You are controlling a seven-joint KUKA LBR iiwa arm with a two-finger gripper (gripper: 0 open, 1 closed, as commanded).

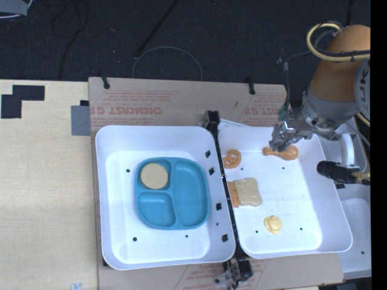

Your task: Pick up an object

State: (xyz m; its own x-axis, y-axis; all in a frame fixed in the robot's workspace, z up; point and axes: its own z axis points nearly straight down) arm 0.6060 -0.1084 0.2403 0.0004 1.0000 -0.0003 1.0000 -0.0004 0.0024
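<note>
Gripper (283,139) fingertips blurred, gap unreadable; they cover one end of orange piece (284,153) at upper right. Arm (338,71) cut off by right edge. Bench clamp (233,273) cropped at bottom.

One fixed camera is looking down on the bench (42,180) from above, at a slant, facing toward its far edge, where dark floor and cables are showing along the top. It is sitting far enough back to be taking in both bins whole: the left bin (115,144) near the middle, the right bin (320,216) beside it. The arm (338,65) is entering from the right edge.
</note>
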